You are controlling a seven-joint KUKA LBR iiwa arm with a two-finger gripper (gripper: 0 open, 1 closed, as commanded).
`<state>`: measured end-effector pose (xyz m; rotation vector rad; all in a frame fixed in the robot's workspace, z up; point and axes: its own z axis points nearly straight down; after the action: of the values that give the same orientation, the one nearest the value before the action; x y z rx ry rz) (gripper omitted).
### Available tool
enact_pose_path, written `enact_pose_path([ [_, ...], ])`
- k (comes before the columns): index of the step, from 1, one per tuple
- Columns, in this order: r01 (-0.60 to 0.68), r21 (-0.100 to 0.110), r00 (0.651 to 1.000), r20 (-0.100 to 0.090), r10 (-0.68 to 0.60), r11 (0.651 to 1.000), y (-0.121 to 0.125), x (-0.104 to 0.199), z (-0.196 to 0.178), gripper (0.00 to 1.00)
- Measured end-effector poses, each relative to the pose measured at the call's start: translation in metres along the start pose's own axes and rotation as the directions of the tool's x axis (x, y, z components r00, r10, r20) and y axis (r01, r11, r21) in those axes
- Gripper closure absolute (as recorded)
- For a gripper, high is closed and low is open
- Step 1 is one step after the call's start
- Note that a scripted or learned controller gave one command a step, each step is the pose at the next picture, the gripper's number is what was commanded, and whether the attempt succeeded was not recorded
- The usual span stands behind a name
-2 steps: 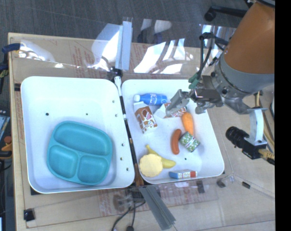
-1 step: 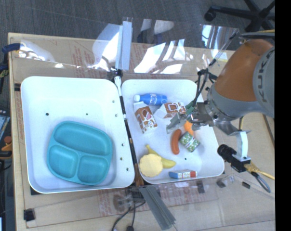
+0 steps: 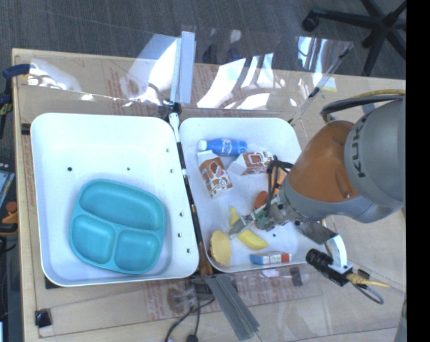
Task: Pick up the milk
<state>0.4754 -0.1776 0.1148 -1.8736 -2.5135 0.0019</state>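
Right bin, read from its near edge to its far edge. At about 6 o'clock lay a small white tube, with a banana and a pale round fruit just beyond it, toward 7 o'clock. The gripper hung low over the banana, near the bin's middle; whether it was open or closed could not be told, and nothing was seen held in it. The milk, taken to be the brown-and-white carton, lay on its side at about 10 o'clock, well apart from the gripper. Its long axis ran roughly from 11 to 5 o'clock; which end was the top could not be made out. A second small carton lay at 1 o'clock of the milk, and a blue bottle just beyond it at 12 o'clock.

The step was judged to be the approach, with the grasp not yet made. The next move would call for travel toward 10 o'clock and a closing line across the carton's short axis.
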Motion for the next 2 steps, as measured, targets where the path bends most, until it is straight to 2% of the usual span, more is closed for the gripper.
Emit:
enact_pose_path([
  [1,0.013,-0.002,1.000,0.003,-0.013,1.000,0.119,0.005,0.024,0.00],
  [2,-0.175,0.000,0.985,0.001,0.175,0.985,0.083,0.036,0.024,0.00],
])
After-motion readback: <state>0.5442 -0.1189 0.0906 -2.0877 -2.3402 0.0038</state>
